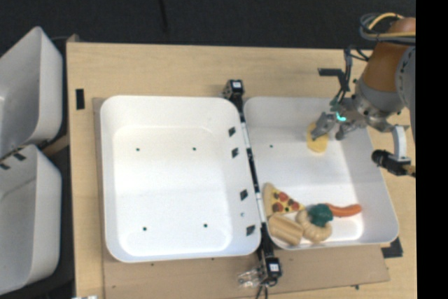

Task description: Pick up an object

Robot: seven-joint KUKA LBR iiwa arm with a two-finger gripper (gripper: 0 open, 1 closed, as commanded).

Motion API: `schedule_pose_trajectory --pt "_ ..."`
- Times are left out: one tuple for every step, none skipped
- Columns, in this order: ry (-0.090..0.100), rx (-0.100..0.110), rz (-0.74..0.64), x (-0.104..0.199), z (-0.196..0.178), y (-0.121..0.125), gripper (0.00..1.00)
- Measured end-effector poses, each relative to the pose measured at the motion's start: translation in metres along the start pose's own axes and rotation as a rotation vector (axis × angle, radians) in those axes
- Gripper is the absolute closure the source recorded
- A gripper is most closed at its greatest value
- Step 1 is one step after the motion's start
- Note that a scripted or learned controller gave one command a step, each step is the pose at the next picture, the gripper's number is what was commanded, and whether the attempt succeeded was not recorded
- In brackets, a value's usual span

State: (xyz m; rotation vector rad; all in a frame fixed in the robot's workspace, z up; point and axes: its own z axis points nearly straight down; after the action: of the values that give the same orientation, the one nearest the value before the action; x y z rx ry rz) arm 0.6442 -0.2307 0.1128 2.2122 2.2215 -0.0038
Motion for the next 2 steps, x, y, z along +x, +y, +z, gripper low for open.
schedule_pose_trajectory --pt "0.000 -0.015 0.000 0.000 -0.149 0.049 0.00" --pt "0.003 -0.005 0.005 0.000 -0.229 0.024 0.00"
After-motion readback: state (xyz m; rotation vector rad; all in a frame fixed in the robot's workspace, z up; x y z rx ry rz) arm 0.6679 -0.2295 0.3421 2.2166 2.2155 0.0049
